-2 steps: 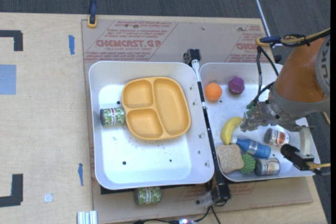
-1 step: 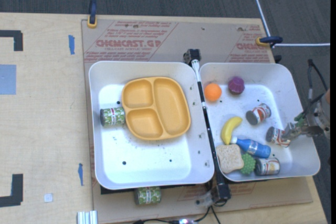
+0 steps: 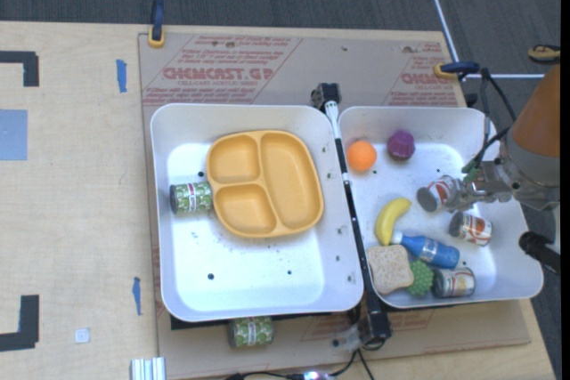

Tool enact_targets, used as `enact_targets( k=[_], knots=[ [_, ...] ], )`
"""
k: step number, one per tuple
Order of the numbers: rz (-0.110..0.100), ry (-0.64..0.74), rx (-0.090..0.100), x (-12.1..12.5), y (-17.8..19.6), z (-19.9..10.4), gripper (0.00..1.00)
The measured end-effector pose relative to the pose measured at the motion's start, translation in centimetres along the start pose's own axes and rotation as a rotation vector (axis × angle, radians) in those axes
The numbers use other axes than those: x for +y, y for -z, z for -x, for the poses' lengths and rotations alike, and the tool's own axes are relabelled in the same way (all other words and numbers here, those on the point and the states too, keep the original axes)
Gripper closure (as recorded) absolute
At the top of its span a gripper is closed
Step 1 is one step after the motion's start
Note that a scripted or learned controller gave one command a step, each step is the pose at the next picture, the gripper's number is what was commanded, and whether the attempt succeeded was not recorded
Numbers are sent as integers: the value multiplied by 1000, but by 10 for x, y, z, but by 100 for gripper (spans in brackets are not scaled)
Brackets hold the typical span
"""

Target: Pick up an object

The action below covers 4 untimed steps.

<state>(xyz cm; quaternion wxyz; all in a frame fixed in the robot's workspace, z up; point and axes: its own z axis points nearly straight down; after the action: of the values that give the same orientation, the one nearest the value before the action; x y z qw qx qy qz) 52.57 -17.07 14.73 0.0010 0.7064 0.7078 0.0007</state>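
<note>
A green can (image 3: 252, 332) is lying on the bench just below the left bin (image 3: 178, 280). In the right bin (image 3: 525, 280), the pincer (image 3: 456, 191) is clamping a small red-and-white can (image 3: 437, 193), right of the banana (image 3: 390, 220).

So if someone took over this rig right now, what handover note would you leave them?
Claw: low in the right bin, at a small red-and-white can; whether it grips the can, I cannot tell.
Right bin also holds: orange ball, purple ball, banana, blue bottle, bread slice, and two more cans.
Left bin: yellow divided plate, green can.
Done: nothing lifted clear.
Left: secure and raise one object.
</note>
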Motion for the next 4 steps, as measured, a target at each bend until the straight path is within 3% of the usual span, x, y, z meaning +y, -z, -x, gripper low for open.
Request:
enact_targets(
  k=[1,2,3,4],
  knots=[
    [1,0,1,40,16,-80,100],
    [0,-1,0,40,16,-79,0],
    [2,-1,0,72,-61,-69,0],
    [2,-1,-2,74,-61,-72,0]
  ],
)
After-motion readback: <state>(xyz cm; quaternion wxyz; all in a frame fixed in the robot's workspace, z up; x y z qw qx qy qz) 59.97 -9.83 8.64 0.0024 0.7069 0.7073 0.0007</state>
